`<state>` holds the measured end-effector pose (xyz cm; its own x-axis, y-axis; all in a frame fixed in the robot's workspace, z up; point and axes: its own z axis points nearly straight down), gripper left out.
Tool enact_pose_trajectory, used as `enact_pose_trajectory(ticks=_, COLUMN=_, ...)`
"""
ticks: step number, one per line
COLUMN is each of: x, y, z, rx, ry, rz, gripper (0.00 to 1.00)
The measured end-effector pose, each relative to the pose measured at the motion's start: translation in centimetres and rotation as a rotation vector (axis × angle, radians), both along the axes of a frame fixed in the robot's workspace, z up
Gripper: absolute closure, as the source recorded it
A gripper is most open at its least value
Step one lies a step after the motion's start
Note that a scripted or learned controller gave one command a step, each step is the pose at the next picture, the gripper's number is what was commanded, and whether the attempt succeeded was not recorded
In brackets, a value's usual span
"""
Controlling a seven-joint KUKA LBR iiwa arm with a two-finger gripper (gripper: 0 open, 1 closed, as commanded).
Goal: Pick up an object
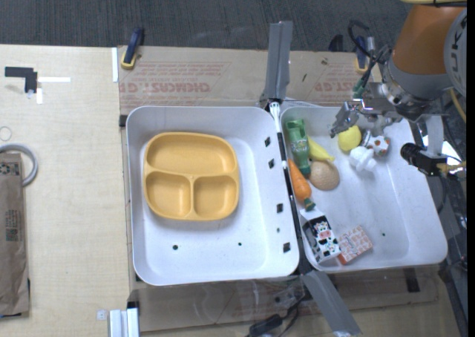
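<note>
Item: small round yellow plastic lemon (349, 138), glossy and smooth, at twelve o'clock in the right white bin (415, 250), beside a yellow banana (320, 151). Two-finger gripper (349, 122) sits directly over it; grasping or released, cannot tell. Risk: curved slick skin could squirt from a closing pinch, nudging the white toy (363, 158) at four o'clock.

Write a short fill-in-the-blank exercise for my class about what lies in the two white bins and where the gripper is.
1. The yellow divided plate lies in the ____ bin.
2. That plate has ____ compartments.
3. The gripper is over the right bin, next to the ____ lemon.
4. The orange carrot lies just below the ____ bottle, along the right bin's left wall.

Missing words: left; three; yellow; green
</note>
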<state>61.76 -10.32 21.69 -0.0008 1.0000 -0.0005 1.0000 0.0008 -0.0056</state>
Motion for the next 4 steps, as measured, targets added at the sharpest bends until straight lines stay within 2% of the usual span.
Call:
enact_pose_trajectory(ticks=1, x=-0.2, y=-0.9, z=-12.7, rx=0.001, ry=-0.002, rz=0.085, gripper=0.00)
enact_pose_trajectory(ticks=2, x=-7.8, y=0.1, z=-11.2, rx=0.001, ry=0.001, rz=-0.045, gripper=0.00)
enact_pose_trajectory(ticks=3, x=-7.8, y=-0.1, z=-10.6, rx=0.001, ry=0.005, rz=-0.049, gripper=1.00)
enact_pose_trajectory(ticks=4, x=-5.4, y=-1.2, z=-1.1, rx=0.002, ry=-0.001, rz=0.377, gripper=1.00)
